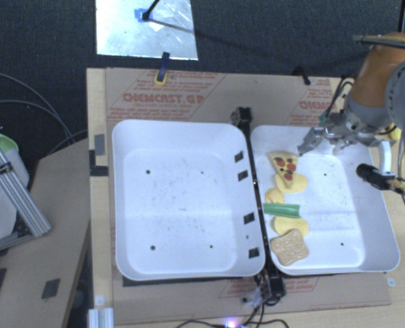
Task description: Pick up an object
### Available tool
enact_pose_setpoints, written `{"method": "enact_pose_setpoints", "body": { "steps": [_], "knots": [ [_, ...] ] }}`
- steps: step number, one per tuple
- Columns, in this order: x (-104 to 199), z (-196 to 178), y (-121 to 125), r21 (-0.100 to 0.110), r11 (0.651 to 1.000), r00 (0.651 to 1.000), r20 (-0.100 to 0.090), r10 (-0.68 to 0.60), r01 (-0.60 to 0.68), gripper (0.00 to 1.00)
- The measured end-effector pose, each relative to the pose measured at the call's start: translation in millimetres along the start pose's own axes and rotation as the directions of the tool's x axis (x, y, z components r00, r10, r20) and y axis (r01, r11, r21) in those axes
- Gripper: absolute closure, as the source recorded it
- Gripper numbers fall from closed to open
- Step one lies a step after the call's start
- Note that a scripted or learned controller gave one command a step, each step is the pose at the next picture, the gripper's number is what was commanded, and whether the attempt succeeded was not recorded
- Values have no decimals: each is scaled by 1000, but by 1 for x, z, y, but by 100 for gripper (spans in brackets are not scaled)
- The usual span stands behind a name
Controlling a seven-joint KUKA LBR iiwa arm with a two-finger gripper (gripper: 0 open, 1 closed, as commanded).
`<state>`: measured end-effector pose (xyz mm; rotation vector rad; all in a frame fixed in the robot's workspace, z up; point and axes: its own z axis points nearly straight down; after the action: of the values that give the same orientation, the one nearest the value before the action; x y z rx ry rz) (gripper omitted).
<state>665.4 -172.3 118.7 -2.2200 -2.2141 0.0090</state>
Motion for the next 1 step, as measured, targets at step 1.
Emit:
{"method": "enact_pose_setpoints", "body": {
  "steps": [1],
  "knots": [
    [98,-71,5,-17,1000,1000,0,-15,15,0]
  ]
}}
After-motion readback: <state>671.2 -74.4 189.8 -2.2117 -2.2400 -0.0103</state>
